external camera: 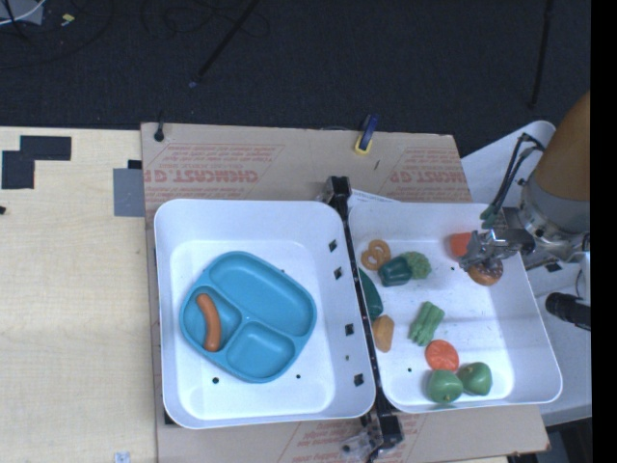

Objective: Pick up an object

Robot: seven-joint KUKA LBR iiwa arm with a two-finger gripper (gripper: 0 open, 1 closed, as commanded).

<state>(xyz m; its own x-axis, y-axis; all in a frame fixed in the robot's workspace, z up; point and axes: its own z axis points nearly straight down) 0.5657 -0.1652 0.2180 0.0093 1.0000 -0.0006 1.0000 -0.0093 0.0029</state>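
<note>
Target candidate: brown round item (485, 274) at far right of right bin (540, 355), just beside an orange-red piece (459, 244). Gripper (482, 251) directly over it; finger gap too blurred, cannot tell opening or whether anything is held. Same bin: ring (376, 254), green pepper (395, 272), tomato (442, 355), green apple (444, 387). Left bin (178, 374): blue tray (280, 307) with sausage (208, 320).

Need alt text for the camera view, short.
The gripper hangs over toy food at the right bin's far right edge. More toy food is scattered across that bin; the left bin holds a blue tray with a sausage in it.
</note>
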